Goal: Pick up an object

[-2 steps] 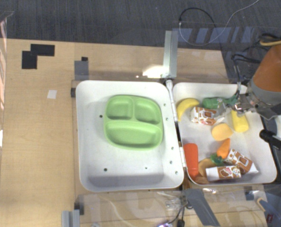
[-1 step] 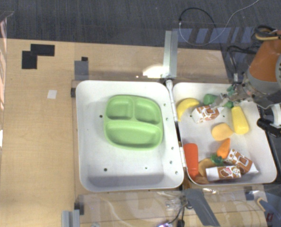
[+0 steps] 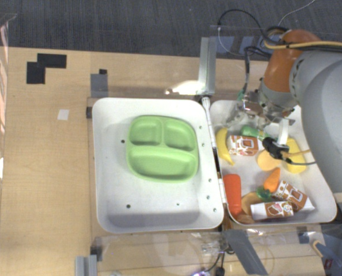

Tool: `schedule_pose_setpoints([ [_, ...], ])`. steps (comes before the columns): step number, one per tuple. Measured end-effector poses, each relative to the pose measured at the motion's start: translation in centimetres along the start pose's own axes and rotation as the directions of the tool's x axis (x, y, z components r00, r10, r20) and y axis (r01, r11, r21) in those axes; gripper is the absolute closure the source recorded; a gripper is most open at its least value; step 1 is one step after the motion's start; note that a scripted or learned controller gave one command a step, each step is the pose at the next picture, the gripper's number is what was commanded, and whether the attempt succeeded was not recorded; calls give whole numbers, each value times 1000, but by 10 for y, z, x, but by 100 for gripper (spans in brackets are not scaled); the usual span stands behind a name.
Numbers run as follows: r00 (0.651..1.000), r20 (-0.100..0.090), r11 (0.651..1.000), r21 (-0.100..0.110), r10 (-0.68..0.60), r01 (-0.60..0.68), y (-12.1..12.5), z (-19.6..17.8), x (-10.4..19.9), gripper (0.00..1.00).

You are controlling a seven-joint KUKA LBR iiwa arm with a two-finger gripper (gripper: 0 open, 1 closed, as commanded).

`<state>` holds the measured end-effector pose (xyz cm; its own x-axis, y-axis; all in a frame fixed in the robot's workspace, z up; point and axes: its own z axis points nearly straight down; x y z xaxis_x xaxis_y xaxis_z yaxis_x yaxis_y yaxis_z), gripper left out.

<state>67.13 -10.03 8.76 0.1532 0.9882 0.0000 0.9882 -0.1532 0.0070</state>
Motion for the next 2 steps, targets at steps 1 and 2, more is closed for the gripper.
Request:
schedule_pose_setpoints([
  [1, 1000, 1, 1000, 1, 18, -18, 6, 0, -42, 0],
  [2, 1000, 1, 1000, -5, 9, -9, 9, -12, -39, 100],
])
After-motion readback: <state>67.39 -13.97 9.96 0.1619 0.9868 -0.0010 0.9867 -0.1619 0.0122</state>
